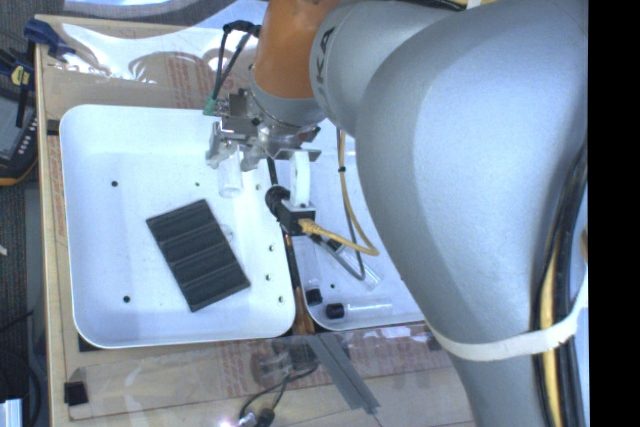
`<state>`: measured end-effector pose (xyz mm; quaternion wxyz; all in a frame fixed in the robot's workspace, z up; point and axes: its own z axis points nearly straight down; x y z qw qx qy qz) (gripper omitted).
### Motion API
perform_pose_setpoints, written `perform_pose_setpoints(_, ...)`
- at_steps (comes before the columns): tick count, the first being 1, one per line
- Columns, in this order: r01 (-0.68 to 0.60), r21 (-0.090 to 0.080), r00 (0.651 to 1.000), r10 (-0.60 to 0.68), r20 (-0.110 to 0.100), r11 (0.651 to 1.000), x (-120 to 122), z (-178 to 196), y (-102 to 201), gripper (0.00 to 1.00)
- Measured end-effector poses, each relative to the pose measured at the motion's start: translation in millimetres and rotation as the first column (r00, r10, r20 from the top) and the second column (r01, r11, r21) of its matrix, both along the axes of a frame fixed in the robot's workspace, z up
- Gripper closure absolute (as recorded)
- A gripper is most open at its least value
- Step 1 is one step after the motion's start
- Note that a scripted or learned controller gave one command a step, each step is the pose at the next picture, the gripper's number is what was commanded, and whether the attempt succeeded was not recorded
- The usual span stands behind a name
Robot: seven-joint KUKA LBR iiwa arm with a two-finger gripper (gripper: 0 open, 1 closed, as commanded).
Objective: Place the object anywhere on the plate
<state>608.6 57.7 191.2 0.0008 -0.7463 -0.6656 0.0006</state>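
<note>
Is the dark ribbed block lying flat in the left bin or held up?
Lying flat: dark ribbed block rests on left bin floor, apart from gripper.

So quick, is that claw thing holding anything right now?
Gripper: hanging over the left bin, above and apart from the dark ridged block; whether it is open or shut cannot be told.

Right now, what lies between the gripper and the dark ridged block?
Bare white floor of the left bin separates the gripper from the dark ridged block, in the camera view.

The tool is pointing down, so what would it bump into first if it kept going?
Probably the bare white floor of the left bin. The tool hangs above it, beside the dark ridged block; depth is unclear.
</note>
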Motion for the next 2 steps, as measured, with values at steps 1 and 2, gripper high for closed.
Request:
perform_pose_setpoints(1,0.001,0.0,1.0,-0.001,0.0,1.0,0.1,0.1,-0.4,0.0)
perform_pose_setpoints(2,0.324,-0.004,0.946,-0.324,-0.006,0.946,-50.7,-94.5,51.3,0.0)
